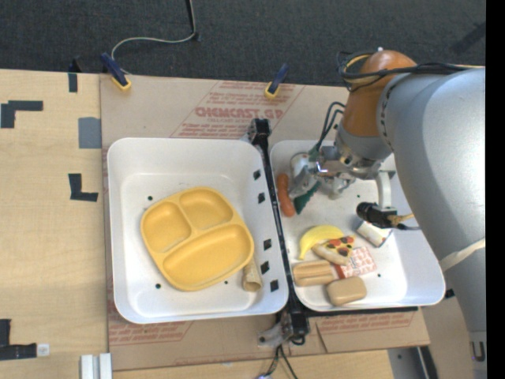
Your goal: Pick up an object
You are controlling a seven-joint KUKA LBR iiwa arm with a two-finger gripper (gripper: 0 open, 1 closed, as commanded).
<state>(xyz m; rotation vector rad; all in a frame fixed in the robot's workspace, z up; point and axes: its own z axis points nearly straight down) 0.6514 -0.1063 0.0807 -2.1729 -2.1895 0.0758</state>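
Note:
My gripper (309,178) hangs low over the far left part of the right bin (410,279), under the orange-banded wrist. A small green piece (306,195) lies right at its tip, and whether it is held is unclear. An orange carrot (285,195) lies just left of it against the bin wall. Nearer the front lie a yellow banana (316,236), a pizza slice (338,249), a red-and-white checked item (360,262), a hot dog bun (313,272) and a tan bread piece (346,291).
The left bin (126,212) holds a yellow divided plate (197,237) and a small tan cone (251,276) at its front right corner. A black divider (272,227) separates the bins. The grey arm covers the right side of the view.

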